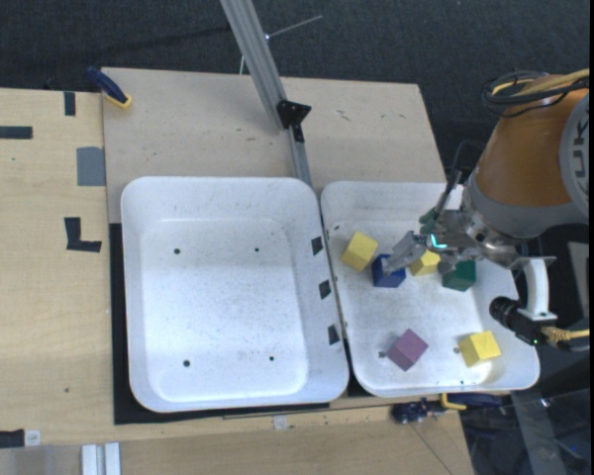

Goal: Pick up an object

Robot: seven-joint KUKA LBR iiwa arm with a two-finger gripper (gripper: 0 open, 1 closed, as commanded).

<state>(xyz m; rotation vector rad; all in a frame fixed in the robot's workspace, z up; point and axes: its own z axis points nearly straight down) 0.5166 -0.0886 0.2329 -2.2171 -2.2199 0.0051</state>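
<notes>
White plastic frames our landmark, the right bin (368, 364). Inside it, our gripper (413, 254) hangs low over the blue cube (387, 271), likely lined up for a grab; whether it is wide or closed we cannot tell. A yellow cube (358, 250) sits beside.

Only readable mark: partial white letters on the arm (574, 156) at the right edge, looks like "UK", cut off by the frame. No labels, numbers or brands legible on the bins (139, 265), blocks or bench (40, 295). Black tape shapes on the bench don't read as text.
</notes>
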